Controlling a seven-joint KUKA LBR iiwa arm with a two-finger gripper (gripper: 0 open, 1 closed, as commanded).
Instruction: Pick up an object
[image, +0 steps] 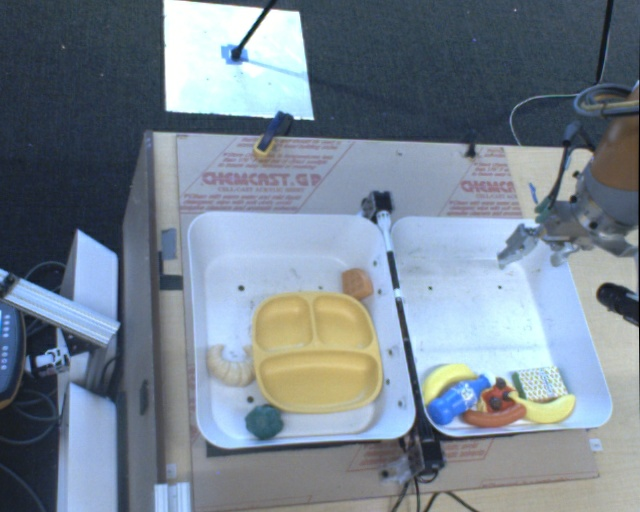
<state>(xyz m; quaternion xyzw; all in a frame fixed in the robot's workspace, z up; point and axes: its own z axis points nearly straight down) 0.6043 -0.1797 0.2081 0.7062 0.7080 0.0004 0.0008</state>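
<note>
— Two bins (300, 228), side by side. Hard to make out?
— Arm (612, 165) cut off at right edge. Gripper (537, 247) above right bin's far right corner, fingers spread, holding nothing.
— Objects?
— Crowded along right bin's near edge: banana (447, 378), bottle (460, 398), overlapping, partly hidden. Bare floor (470, 310) behind them.
</note>
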